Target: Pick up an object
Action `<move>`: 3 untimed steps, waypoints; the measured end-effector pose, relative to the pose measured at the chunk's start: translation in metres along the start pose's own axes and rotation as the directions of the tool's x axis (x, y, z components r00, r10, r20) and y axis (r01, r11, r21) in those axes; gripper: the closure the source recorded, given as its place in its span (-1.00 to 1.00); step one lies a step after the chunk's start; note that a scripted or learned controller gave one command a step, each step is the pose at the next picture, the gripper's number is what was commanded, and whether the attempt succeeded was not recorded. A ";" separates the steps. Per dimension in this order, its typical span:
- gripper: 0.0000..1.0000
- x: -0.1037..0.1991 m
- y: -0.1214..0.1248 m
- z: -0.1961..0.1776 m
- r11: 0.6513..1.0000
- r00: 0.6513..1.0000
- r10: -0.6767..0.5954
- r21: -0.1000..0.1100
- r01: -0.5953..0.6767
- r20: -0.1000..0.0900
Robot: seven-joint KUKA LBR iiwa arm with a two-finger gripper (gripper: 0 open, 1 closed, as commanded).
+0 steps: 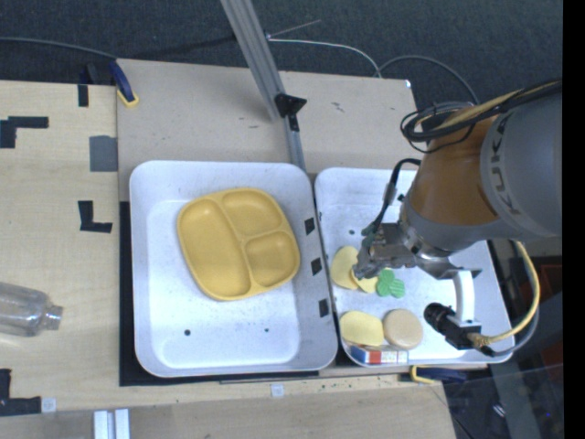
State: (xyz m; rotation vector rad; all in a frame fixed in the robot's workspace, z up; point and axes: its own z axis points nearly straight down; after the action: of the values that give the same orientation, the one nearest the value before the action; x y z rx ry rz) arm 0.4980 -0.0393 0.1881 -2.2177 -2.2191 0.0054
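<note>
In the right bin (pixel 343 199) lie several small objects. A pale yellow flat piece (pixel 345 268) lies at the bin's left side, and a green toy piece (pixel 391 286) sits just to its right. Lower down are a yellow rounded piece (pixel 362 328) and a tan round piece (pixel 402 328). A red, white and blue item (pixel 379 357) lies against the bin's front edge. My gripper (pixel 370 265) hangs low over the yellow flat piece and the green piece, and the wrist body covers its fingertips.
The left bin (pixel 155 245) holds a yellow divided plate (pixel 239 241). A grey metal pole (pixel 256 53) slants in from the top to the bins' back edge. A clear plastic bottle (pixel 27 309) lies on the bench at far left. Cables loop behind the arm.
</note>
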 end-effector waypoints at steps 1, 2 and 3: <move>1.00 0.025 0.000 0.000 1.000 1.000 -0.001 -0.003 0.001 0.000; 1.00 0.048 0.008 -0.032 1.000 1.000 -0.004 -0.006 0.004 -0.001; 1.00 0.106 0.082 -0.029 1.000 1.000 -0.007 -0.007 0.007 -0.001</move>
State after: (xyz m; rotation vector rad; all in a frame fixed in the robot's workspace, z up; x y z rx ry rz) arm 0.5805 0.0667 0.2164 -2.2130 -2.2303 -0.0039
